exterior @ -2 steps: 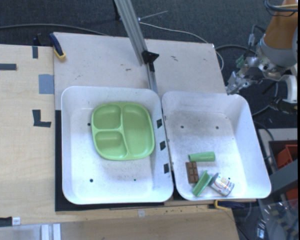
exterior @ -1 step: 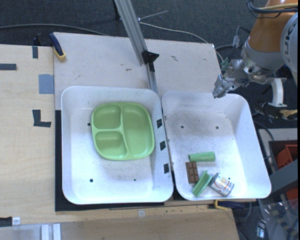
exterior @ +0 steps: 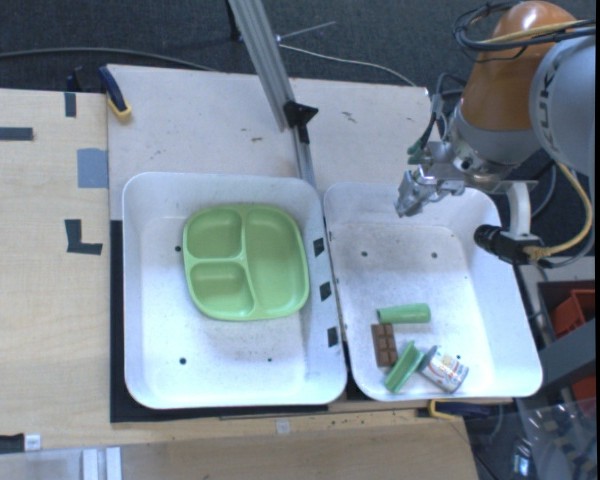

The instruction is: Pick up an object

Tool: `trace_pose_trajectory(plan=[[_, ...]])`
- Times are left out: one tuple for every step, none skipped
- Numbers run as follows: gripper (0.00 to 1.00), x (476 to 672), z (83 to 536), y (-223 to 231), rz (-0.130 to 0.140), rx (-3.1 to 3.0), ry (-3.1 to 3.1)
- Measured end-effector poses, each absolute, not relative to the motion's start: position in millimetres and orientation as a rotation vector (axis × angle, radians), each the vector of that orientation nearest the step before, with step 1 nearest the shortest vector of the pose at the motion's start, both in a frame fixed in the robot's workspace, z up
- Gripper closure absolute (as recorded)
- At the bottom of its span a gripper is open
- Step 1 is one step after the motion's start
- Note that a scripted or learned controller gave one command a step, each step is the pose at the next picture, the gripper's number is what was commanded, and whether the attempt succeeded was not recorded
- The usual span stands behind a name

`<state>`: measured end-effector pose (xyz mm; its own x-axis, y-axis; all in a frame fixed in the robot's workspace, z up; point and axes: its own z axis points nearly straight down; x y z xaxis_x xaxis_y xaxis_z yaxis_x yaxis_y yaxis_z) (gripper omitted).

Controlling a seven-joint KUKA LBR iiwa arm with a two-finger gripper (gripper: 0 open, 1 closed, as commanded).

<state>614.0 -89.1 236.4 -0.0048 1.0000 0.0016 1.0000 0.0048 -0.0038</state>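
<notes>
The grey two-finger gripper [exterior: 410, 200] hangs at the far rim of the right white bin [exterior: 500, 298], fingers seemingly together and holding nothing. In that bin's near end lie a green cylinder [exterior: 403, 314], a brown block [exterior: 384, 344], a green bar [exterior: 403, 366] and a crumpled silver can [exterior: 444, 370]. The left white bin [exterior: 150, 298], beside it, holds a green divided plastic plate [exterior: 246, 261].

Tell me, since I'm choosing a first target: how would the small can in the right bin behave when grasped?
The can lies on its side, so it may roll if nudged. Its shiny surface looks smooth, possibly slippery. It sits close beside the green stick near the bin wall, so the end effector could bump neighbours.
</notes>
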Motion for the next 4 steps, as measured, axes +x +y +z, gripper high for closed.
trace_pose_trajectory(plan=[[1.00,586.0,241.8,-39.1,0.000,-2.213,-2.226],[1.00,564.8,226.4,10.2,0.004,-2.212,-2.225],[1.00,548.1,230.7,51.4,0.002,-2.212,-2.226],[1.00,521.8,235.0,96.6,0.003,-2.211,-2.226]])
